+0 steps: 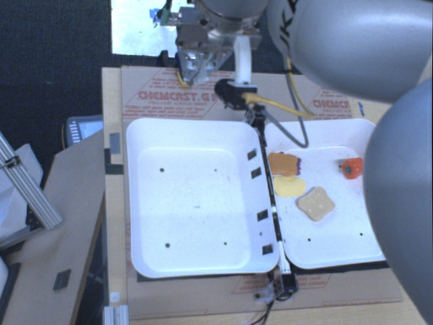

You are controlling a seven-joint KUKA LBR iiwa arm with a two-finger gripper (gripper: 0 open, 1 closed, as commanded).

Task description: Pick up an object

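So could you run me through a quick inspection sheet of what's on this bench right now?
Surface: cardboard-covered bench bearing a left bin and a right bin, side by side.
Job's things: in the right bin, an orange-brown piece, a yellow piece, a tan slice and a small red-orange item.
Clutter: nothing seen.
End effector: above the bench's far edge, beyond the left bin; holds nothing visible.
Cables: yellow cable and grey cable over the right bin's far corner.
Surroundings: aluminium rail at left.
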